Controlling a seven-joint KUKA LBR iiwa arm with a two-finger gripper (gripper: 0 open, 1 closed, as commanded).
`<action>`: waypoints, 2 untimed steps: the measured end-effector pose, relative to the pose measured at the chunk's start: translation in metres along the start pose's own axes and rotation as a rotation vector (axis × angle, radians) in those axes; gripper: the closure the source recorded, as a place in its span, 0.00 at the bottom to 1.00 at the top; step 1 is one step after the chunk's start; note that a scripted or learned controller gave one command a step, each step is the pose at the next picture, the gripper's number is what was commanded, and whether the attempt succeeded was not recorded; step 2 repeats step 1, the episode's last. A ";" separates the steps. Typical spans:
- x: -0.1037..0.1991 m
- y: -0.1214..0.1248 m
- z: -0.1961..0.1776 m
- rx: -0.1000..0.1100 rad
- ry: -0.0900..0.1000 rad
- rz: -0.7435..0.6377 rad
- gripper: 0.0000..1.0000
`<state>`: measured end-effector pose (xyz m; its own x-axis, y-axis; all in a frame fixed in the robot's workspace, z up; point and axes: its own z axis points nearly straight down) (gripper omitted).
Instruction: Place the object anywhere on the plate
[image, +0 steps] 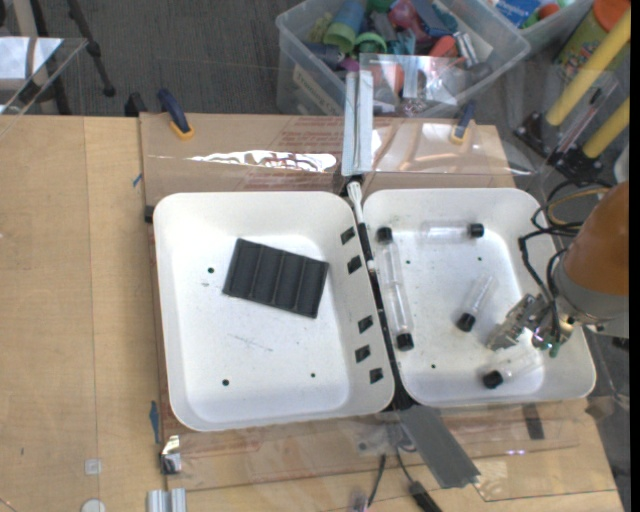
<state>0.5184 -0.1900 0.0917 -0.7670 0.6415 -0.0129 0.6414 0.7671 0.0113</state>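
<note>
**Reaching for a tube in the right bin, plate waiting in the left**

From the camera view above the bench, we see the dark grey ribbed rectangular plate (276, 278) lying flat and slightly skewed in the left shallow white bin (180, 225), with nothing on it. The right shallow white bin (510, 205) holds several clear plastic tubes with black caps: one along the far wall (446, 232), a long one beside the divider (392, 290), a short tilted one near the middle (474, 301), and one at the near edge (505, 374).

The grey arm with its orange band reaches in from the right, and its metal two-finger gripper (522, 324) hangs low over the near right part of that bin. We judge the pick step to be in hand: no tube is on the plate yet.

The near-edge tube lies just below the gripper, the tilted one just to its left; we cannot tell which is the target, nor whether either is touched. Whether the jaws stand open or closed we cannot tell.

Next, we judge, comes a sure hold on one tube, then a lift and a carry across the divider to the plate.
</note>
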 end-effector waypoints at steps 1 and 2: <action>0.030 -0.014 -0.001 0.002 -0.007 0.157 1.00; 0.030 -0.014 -0.001 0.002 -0.007 0.157 1.00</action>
